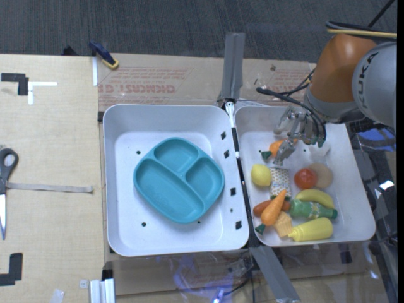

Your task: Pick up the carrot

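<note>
The carrot (273, 208), an orange cone, lies tilted in the front part of the right bin (353, 169), between a yellow lemon (261, 175) and a green bottle-shaped toy (312, 211). A red sausage-like piece (261, 207) lies partly under it. My gripper (285, 151) hangs over the back left of the same bin, well behind the carrot. A small orange piece with a green tip (275, 148) sits right beside the gripper's end; I cannot tell whether the two touch.
Also in the right bin are a red tomato (305, 178), a beige round piece (322, 175), a banana (314, 197), a yellow bottle (310, 230) and a grey mesh piece (279, 179). The left bin (120, 144) holds a blue divided plate (179, 179). Scissors (6, 169) lie far left.
</note>
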Available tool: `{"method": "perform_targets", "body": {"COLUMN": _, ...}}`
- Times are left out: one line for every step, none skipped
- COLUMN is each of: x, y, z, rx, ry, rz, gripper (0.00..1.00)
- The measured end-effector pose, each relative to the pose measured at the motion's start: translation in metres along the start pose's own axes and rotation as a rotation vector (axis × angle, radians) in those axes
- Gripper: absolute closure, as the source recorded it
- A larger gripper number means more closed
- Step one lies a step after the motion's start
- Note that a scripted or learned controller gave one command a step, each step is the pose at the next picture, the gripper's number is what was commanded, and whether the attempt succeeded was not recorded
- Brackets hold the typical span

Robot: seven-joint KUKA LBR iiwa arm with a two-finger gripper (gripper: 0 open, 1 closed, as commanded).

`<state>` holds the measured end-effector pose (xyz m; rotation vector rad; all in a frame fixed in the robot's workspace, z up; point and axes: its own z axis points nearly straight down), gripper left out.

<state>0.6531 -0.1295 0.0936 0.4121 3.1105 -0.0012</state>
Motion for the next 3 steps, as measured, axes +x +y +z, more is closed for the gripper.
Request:
{"method": "perform_targets", "body": {"x": 0.038, "y": 0.016, "z": -0.001, "rx": -0.001, "ry": -0.001, "rz": 0.101, "gripper": 0.0}}
{"method": "perform_targets", "body": {"x": 0.036, "y": 0.016, "z": -0.012, "rx": 0.0, "ry": -0.007, "rz": 0.098, "gripper": 1.0}}
{"method": "perform_targets", "body": {"x": 0.075, "y": 0.058, "z": -0.1, "rx": -0.001, "ry": -0.001, "rz": 0.158, "gripper": 1.0}}
